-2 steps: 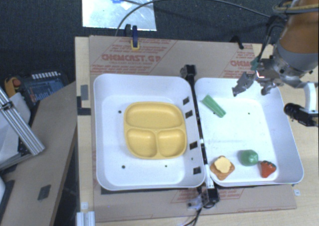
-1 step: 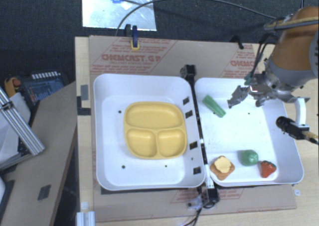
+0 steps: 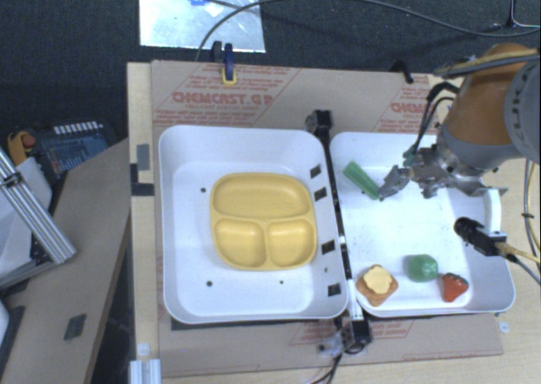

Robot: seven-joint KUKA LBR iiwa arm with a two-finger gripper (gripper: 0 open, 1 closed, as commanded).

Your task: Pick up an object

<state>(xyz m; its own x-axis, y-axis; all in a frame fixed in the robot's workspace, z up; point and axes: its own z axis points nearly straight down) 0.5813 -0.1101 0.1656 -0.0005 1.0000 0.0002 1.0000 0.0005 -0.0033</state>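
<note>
Hand (image 3: 396, 182) hovers in right bin (image 3: 499, 289), just beside green block (image 3: 361, 179); finger spread cannot be told, nothing visibly held. Best approach: centre over block, descend straight, close across its narrow width.

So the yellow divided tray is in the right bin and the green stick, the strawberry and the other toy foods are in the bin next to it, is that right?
Not quite. The camera view shows the yellow divided tray in the left bin, not the right one. The green stick, the strawberry and the other toy foods do lie in the bin next to it, the right bin.
</note>
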